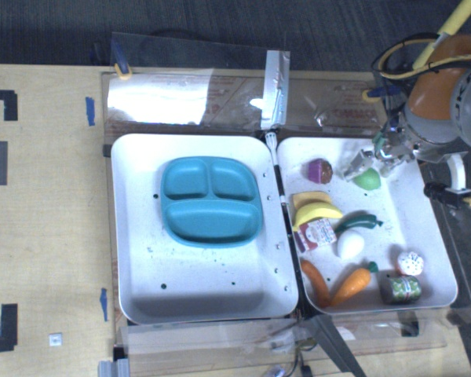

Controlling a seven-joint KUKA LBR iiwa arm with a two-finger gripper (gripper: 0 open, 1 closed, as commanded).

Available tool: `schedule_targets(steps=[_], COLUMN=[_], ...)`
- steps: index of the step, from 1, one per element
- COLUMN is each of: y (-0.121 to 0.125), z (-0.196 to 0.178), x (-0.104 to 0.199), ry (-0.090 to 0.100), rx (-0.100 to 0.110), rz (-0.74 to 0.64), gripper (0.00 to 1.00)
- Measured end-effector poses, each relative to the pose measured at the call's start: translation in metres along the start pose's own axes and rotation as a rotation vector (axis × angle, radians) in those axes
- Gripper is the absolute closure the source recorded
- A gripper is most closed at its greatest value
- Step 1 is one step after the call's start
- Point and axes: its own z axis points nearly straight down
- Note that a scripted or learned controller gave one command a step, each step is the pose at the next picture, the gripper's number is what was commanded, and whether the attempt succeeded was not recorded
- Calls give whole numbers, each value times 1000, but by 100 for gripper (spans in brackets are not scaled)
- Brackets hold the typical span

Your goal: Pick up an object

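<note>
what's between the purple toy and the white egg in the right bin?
Camera view: the banana and a small red-and-white packet lie between the purple toy and the white egg.

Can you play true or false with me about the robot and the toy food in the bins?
1. The blue tray sits in the left bin. True.
2. The toy food is piled on the blue tray. False: the food lies in the right bin.
3. The gripper is over the far end of the right bin, close to the green toy. True.
4. The two carrots lie at the far end by the purple toy. False: they lie at the near end.
5. The banana lies by the wall between the bins. True.
</note>
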Motion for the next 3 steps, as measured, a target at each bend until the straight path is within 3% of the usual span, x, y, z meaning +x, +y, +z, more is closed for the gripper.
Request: schedule_targets(steps=[1, 2, 3], y=[3, 0, 10], z=[-10, 3, -83], x=[-2, -13, 53], ry=[-14, 3, -12], rx=[-20, -8, -20], rz=[-3, 100, 91], gripper=[100, 100, 100])
